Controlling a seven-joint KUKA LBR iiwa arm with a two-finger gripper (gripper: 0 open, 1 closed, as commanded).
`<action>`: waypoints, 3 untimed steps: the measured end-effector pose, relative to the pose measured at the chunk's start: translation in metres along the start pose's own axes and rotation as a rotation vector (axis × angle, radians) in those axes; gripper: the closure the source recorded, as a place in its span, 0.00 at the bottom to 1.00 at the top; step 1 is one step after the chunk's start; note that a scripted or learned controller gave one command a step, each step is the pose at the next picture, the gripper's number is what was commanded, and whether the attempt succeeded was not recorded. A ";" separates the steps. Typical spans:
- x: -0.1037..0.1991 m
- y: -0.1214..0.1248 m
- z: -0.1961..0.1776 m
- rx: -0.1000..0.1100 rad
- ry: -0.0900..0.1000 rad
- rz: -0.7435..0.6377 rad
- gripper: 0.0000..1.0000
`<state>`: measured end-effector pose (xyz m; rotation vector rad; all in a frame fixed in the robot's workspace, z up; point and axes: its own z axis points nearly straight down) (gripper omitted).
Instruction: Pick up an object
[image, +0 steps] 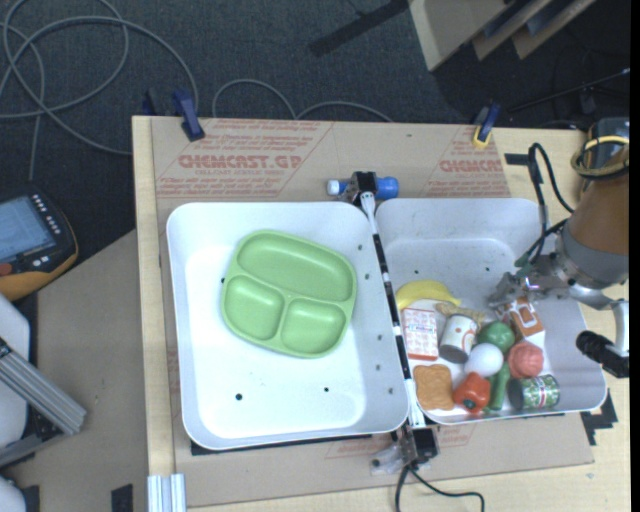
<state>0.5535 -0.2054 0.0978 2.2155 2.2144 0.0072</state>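
On the cardboard-covered table (250, 150) sit two shallow white plastic bins side by side. The left bin (200, 380) carries a pale green three-compartment plastic plate (288, 292), lying flat toward the bin's upper middle. The right bin (455, 225) holds a cluster of toy food crowded into its lower half: a yellow plastic banana (426, 294) near the dividing edge, a small white carton with red print (421, 333) just below it, a tan slice of toy bread (434, 385) at the bottom, a small grey-and-white can lying on its side (458, 337), a white ball-shaped piece (486, 359), a red toy pepper (474, 392), a green round piece (496, 334), a red round piece (527, 359) and a green-labelled can (540, 392) at the lower right. The grey arm with its orange band (603, 215) reaches in from the right, and its jaws (512, 291) hang low over the upper right edge of the cluster, close above the green round piece and an orange-and-white packet (526, 320). Whether the jaws are apart or closed cannot be made out against the clutter.
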 end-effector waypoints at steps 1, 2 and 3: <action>0.052 0.056 0.011 0.003 0.003 -0.002 1.00; 0.102 0.052 -0.065 0.007 0.003 -0.002 1.00; 0.157 0.049 -0.098 0.008 0.004 -0.003 1.00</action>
